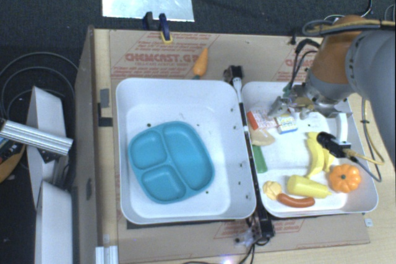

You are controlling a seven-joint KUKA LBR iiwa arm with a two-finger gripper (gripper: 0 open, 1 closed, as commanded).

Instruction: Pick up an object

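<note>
the gripper [281,109] hangs low over the far end of the right white plastic bin [365,198]. whether it is released or clenched cannot be told, and nothing is visibly held.

the likeliest target is the small white and blue box [286,127], just beside the gripper on its near side. a flat red plastic piece [252,119] lies close on the side towards the left bin, and a pale beige toy food piece [263,138] sits just nearer than that. further to the near side are a green plastic stick [260,159] against the bin wall, a yellow plastic banana [316,154], a small orange pumpkin [344,177], a yellow plastic squash [307,186] and a reddish toy sausage [295,200]. well away from the gripper, a blue divided plastic plate [170,161] rests in the left white plastic bin [185,93].

the risks come from crowding. the box, the red piece and the beige piece lie close together, so a descent slightly off centre could land on an edge and push the box aside, or pinch two things at once. the box looks flat and low, so a close set too high would likely slip over it and come up with nothing.

the only readable writing is "chemcast", printed in red on the brown board [158,57] under the bins. the print on the box is too small to read.
</note>
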